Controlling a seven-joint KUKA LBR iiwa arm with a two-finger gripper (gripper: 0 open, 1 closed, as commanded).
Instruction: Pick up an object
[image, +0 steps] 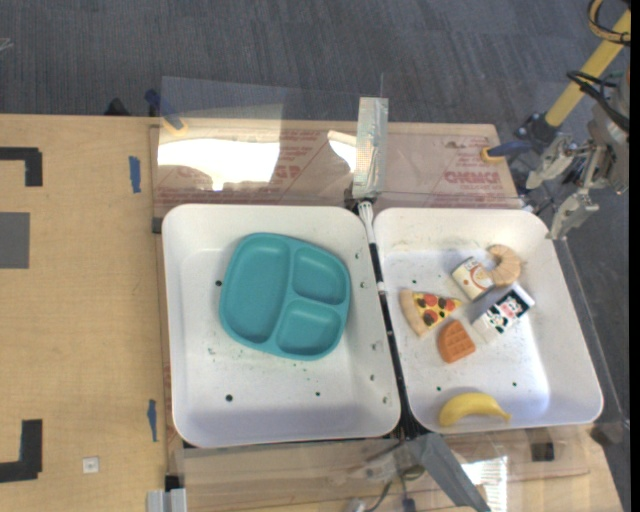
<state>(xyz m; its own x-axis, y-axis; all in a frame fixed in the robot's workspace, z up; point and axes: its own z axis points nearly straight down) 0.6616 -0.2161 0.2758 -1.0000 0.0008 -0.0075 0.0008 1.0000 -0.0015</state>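
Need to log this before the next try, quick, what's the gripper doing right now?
Gripper: at the right bin's upper right corner, outside it, holding nothing visible; open or shut cannot be told.

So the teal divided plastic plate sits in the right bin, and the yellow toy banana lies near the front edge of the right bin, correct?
Not quite. In the camera view the teal divided plastic plate sits in the left white bin, not the right one. The yellow toy banana does lie near the front edge of the right white bin.
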